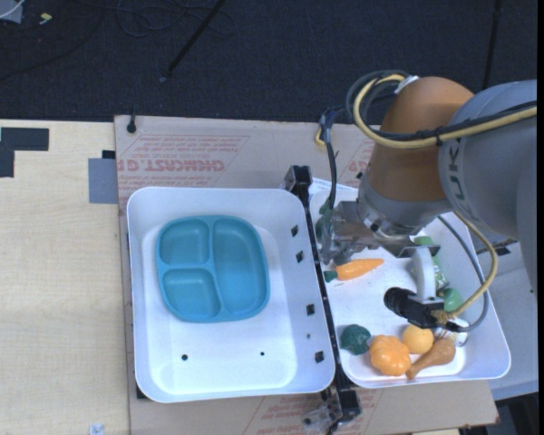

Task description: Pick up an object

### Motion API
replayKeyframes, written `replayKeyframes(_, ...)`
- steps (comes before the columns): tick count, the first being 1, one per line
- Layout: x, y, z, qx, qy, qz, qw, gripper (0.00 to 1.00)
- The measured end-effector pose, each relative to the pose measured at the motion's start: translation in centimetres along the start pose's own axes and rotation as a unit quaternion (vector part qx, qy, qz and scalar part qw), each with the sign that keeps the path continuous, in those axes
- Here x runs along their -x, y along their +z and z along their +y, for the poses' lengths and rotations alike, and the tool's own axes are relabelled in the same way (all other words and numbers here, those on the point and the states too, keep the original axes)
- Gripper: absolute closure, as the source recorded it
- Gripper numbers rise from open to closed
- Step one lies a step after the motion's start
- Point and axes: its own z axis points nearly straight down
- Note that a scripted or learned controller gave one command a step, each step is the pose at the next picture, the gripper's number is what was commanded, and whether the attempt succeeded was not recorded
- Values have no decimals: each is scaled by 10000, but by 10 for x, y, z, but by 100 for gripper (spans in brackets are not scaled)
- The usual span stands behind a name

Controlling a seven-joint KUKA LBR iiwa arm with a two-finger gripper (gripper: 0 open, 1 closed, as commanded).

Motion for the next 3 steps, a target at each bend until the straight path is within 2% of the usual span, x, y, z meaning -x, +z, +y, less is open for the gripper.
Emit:
replayKeyframes(1, 7, 0, -13, -9, 23, -7, 10000, 100)
replayKeyframes(2, 16, 13, -4, -13, 28, -11, 10000, 100)
replayKeyframes(3, 19, -4, -7, 5, 37, -4, 10000, 100)
